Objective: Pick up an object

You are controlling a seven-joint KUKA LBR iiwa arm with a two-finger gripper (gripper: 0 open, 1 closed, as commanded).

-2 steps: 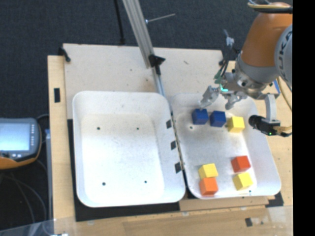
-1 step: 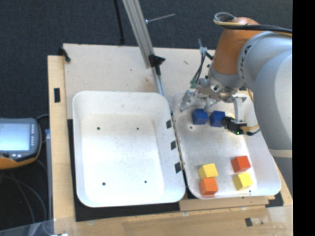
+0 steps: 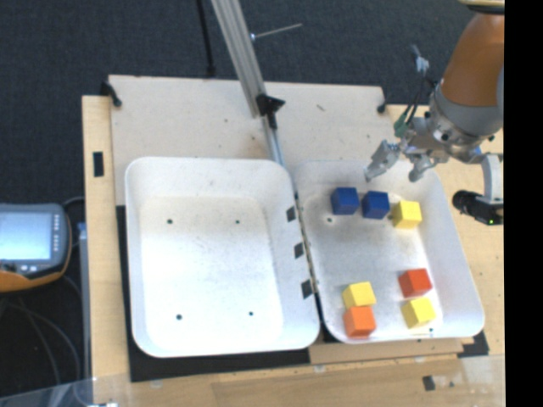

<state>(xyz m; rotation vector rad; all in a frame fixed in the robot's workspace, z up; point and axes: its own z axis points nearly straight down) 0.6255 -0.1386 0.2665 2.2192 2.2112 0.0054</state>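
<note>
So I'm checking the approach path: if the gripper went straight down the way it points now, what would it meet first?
Likely the small blue cube just below the open two-finger gripper, or the white bin floor beside it; depth is unclear from one view.

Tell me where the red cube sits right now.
The red cube lies in the right bin, toward its near right corner, just above a yellow cube and right of another yellow cube.

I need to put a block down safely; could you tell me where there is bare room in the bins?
The left bin floor is bare. In the right bin, bare floor lies between the blue cubes and the lower yellow cube; its lower corner is crowded.
</note>
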